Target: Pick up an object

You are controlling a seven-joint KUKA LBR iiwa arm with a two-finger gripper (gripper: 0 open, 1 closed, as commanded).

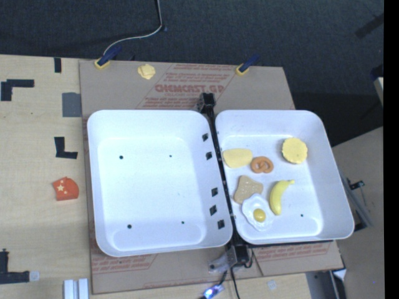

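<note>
Lying near-upright in the right bin (324, 142), the banana (280, 195) is crowded leftward by the fried egg (257, 214); the gripper's state cannot be told

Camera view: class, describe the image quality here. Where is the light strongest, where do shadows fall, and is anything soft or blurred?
Camera view: the light is strongest on the two white bins, whose floors look washed out, the left bin especially; the banana and fried egg in the right bin cast only faint shadows; the dark backdrop at the top holds little detail; the whole frame is slightly soft.
</note>
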